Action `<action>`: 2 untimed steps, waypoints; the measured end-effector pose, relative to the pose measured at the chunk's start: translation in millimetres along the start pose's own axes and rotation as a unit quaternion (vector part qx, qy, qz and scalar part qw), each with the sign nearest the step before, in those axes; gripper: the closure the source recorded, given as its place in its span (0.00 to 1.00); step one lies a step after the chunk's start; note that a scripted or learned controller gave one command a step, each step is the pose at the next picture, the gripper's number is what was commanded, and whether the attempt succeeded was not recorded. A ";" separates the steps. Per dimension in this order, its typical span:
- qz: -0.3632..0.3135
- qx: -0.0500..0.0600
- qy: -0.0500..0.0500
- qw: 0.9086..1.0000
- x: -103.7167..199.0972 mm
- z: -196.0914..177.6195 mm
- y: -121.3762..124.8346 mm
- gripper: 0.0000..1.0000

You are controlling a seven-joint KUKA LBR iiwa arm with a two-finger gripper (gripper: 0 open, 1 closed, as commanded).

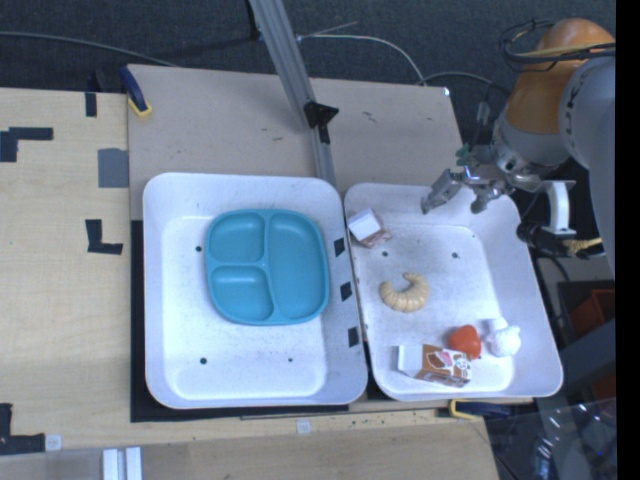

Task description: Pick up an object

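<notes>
Bench: a pale wooden bench top (pixel 60 268) with dark tape marks, seen from above at a slant; dark floor behind it, and a grey metal post (pixel 285 53) slanting up from the point where the two bins meet.
Landmark: the right bin (pixel 530 298), a shallow white tray; every place below is given against it.
Left bin: the left bin (pixel 170 298) lies just beside the right bin, their long edges touching or nearly so.
Blue plate: a blue plate (pixel 267 267) with three compartments lies in the left bin, well apart from the right bin's contents.
Croissant: a tan croissant (pixel 404 293) lies near the middle of the right bin, curved, apart from everything else.
Small box: a small white-and-red box (pixel 366 227) sits in the right bin's far-left corner, tilted.
Packet: a brown and white packet (pixel 434 363) lies flat at the right bin's near edge.
Red object: a red rounded object (pixel 463 341) rests just beside the packet, touching it or nearly so.
White object: a white crumpled object (pixel 502 339) lies just right of the red one, near the right bin's near-right corner.
Arm: the grey arm (pixel 590 108) with its orange band reaches in past the right bin's far-right corner.
Gripper: the gripper (pixel 459 196) hovers over the right bin's far rim, fingers spread apart with nothing between them, well apart from the croissant and the near-edge cluster.
</notes>
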State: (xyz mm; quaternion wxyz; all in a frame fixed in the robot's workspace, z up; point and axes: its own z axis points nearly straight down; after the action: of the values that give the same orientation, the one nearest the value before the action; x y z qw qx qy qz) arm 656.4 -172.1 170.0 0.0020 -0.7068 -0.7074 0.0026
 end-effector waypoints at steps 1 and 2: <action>-0.001 0.000 0.000 1.000 7.4 63.0 -1.0 0.00; -0.002 -0.002 0.000 1.000 7.8 48.5 0.8 1.00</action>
State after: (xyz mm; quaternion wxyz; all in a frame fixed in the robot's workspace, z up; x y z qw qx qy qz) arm 656.9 -164.3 121.5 0.0004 -0.7057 -0.7085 0.0009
